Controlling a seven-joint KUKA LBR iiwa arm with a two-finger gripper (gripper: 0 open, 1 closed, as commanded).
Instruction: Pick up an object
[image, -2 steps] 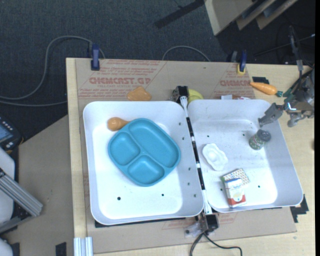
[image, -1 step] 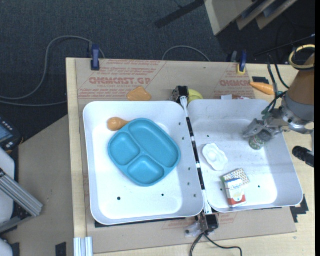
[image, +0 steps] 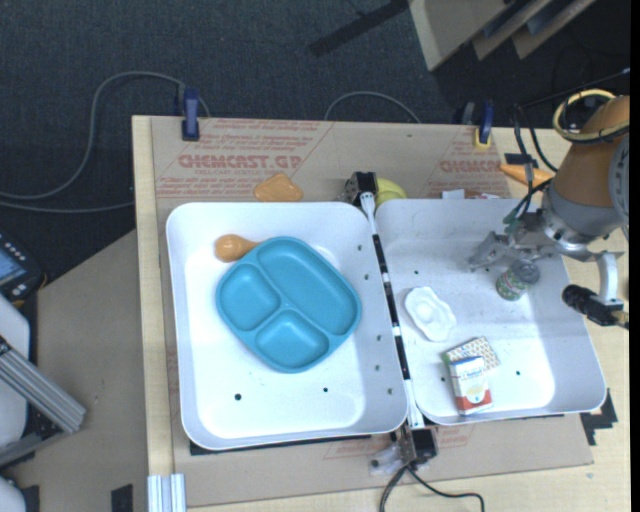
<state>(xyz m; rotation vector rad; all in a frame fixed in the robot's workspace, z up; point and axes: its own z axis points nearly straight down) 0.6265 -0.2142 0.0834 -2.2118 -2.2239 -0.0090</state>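
Note:
My gripper (image: 512, 255) hangs over the upper right part of the right bin (image: 560, 390), on the grey arm with its orange band (image: 588, 160) coming in from the right. Directly under it, on the side nearer the camera, is a small greenish round jar-like object (image: 512, 284), partly covered by the gripper. I cannot see whether the gripper touches it. A white lumpy object (image: 428, 311) lies left of centre in the same bin. A small box with a red and patterned face (image: 470, 374) rests near the front.
The left bin (image: 200, 380) holds a blue divided plate (image: 288, 302) and an orange rounded object (image: 233, 246) at the plate's upper left. Behind the bins on the bench lie an orange piece (image: 277, 187) and a yellow-green ball (image: 389, 191). Cables run across the back.

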